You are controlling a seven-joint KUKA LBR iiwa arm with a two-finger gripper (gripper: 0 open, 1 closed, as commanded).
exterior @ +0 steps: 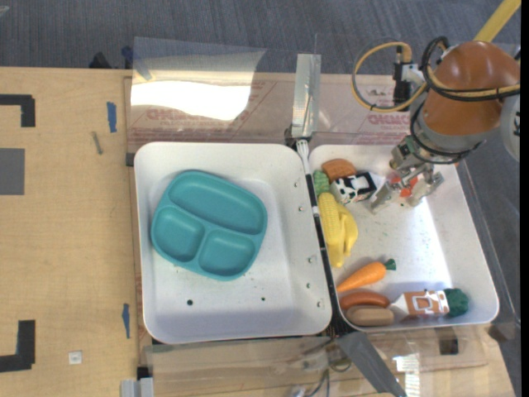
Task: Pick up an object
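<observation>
— What lies in the right bin (463, 222), from the front?

— A sausage (367, 315), a carrot (362, 276), a corn cob (331, 214), then a black-and-white cow toy (355, 188) at the back.

— And the gripper (402, 188)?

— Just right of the cow, fingers a little apart, holding nothing.

Teal divided plate (210, 224) in left bin (157, 304)

Red print on the clear panel (388, 121) is too blurred to read.
</observation>
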